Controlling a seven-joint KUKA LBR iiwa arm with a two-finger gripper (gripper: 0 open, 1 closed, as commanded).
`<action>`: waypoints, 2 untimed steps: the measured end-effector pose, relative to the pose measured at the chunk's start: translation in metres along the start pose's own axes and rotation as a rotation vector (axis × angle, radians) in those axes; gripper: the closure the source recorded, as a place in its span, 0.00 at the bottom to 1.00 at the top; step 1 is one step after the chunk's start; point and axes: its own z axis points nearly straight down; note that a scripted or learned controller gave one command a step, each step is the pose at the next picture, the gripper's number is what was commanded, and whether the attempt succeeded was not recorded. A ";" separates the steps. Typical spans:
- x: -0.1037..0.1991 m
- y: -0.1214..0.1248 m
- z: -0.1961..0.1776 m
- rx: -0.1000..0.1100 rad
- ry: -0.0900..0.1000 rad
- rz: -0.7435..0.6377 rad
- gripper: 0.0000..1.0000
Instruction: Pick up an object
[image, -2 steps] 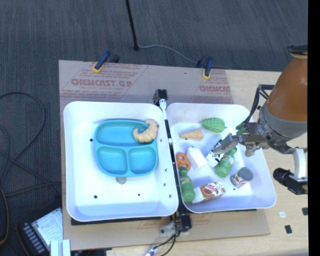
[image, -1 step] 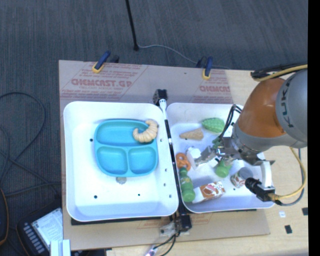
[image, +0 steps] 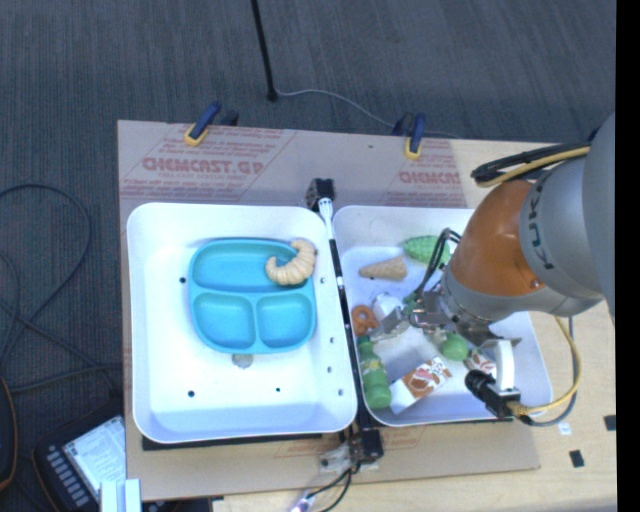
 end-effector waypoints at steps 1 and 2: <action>-0.003 -0.031 0.008 -0.009 -0.004 -0.001 0.00; -0.004 -0.031 -0.002 -0.009 -0.004 0.001 1.00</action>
